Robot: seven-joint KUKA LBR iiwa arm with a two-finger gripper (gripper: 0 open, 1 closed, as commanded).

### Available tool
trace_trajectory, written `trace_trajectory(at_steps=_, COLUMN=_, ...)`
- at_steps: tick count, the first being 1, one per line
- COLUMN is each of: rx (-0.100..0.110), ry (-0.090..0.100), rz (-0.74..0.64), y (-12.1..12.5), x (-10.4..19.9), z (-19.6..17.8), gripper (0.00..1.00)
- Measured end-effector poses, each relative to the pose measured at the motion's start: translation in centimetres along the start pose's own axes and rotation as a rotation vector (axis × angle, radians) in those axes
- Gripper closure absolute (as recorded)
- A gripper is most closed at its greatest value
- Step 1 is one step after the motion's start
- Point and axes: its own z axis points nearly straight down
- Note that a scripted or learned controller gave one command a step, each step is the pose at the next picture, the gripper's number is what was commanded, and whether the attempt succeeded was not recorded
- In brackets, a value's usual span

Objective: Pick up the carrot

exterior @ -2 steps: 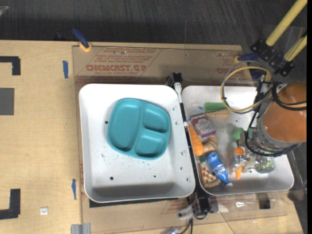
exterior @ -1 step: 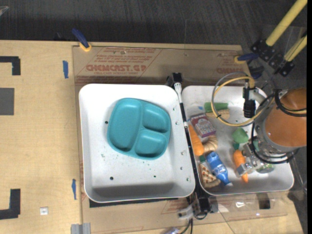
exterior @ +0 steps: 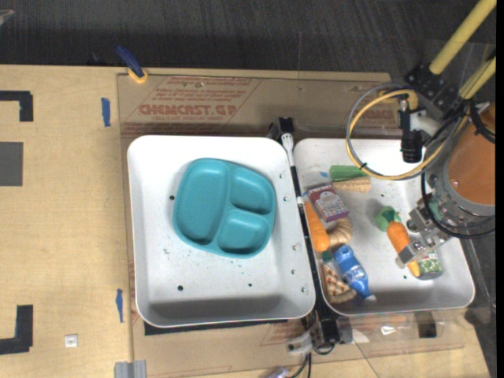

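The carrot (exterior: 397, 234) is a short orange piece with a green top (exterior: 386, 217), lying in the right part of the right bin (exterior: 378, 157). My gripper (exterior: 419, 245) comes down from the grey arm with the orange band (exterior: 472, 172) and hangs low over the bin, right beside the carrot's lower right end. Touching or apart cannot be judged from this angle. A small green and white item (exterior: 430, 268) lies just below the gripper.
The right bin also holds a corn cob with green husk (exterior: 348, 177), a purple box (exterior: 329, 204), a long orange item (exterior: 316, 228) by its left wall, a blue bottle (exterior: 353, 271) and a waffle-like piece (exterior: 337, 287). A teal divided plate (exterior: 224, 206) sits in the left bin (exterior: 157, 290).
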Motion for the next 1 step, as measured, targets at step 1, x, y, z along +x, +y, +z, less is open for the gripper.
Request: trace_trajectory(at_steps=1, rx=-0.003, ry=-0.002, rz=0.102, y=0.95, x=0.33, z=-1.38, gripper=1.0)
